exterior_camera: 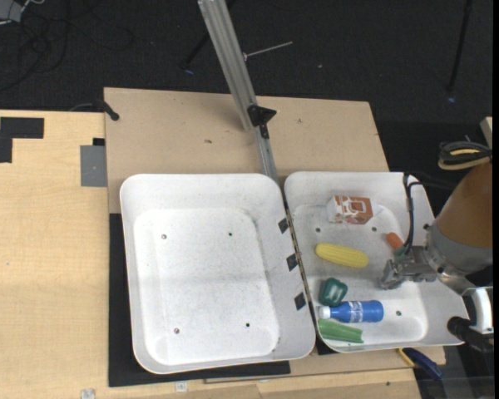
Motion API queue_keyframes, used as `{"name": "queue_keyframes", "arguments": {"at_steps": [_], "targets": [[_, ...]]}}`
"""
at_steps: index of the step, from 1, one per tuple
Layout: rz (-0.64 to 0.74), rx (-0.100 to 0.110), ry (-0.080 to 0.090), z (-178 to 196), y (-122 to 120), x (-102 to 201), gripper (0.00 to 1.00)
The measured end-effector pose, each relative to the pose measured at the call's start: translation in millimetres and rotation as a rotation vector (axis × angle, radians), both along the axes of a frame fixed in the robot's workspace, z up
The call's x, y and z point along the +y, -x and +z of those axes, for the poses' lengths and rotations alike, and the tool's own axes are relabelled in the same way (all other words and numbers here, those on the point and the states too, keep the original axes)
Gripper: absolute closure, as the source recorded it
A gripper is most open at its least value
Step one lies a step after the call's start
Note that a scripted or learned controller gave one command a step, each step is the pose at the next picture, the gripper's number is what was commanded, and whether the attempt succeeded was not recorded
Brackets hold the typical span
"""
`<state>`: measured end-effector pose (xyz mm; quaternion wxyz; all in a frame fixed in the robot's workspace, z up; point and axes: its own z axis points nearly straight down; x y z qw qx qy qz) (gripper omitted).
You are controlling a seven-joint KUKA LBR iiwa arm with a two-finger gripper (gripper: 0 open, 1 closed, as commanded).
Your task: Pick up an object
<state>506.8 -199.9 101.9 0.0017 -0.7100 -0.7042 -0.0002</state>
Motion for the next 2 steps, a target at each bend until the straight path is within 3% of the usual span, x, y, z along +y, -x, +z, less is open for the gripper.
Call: {"name": "queue_keyframes", "arguments": {"at_steps": [2], "targets": [[0.009, -0.006, 0.004, 104, -8, -11, 1.00]]}}
